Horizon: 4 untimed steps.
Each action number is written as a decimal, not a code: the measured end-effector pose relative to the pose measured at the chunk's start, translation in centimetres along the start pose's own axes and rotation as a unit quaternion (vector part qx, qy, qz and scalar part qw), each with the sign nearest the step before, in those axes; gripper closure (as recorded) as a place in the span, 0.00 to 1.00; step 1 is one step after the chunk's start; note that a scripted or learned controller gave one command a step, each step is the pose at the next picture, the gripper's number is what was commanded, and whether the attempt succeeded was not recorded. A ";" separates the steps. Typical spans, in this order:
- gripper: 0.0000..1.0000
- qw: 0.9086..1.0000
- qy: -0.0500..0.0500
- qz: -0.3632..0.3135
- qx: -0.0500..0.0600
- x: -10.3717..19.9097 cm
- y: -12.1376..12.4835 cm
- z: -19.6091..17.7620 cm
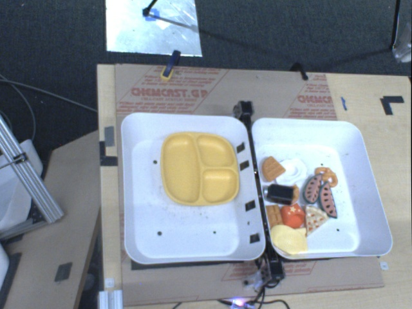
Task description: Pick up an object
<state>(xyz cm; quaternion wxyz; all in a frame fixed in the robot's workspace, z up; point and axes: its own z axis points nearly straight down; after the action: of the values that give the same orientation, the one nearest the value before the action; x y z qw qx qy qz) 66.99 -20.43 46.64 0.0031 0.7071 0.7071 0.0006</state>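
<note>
The right bin holds a cluster of toy food at its left side. There is a toast piece, a white swirl, a black block, a red tomato, a pizza slice, a pale yellow disc, a pretzel and two watermelon slices. The left bin carries a yellow divided plate with three compartments holding nothing.
Both bins rest on a cardboard sheet on the bench. Black clips line the seam between the bins. A shiny metal sheet lies on the dark floor beyond. An aluminium frame stands at the left.
</note>
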 end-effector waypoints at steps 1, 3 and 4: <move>1.00 1.000 0.000 -0.002 -0.003 -0.2 -0.1 -7.4; 1.00 1.000 0.001 -0.003 0.001 -0.1 -0.1 -6.9; 1.00 1.000 0.000 -0.003 0.001 -0.1 -0.1 -6.9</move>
<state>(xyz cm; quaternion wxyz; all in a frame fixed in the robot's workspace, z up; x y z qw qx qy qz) 66.88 -20.53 53.56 0.0021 0.7052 0.7090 0.0003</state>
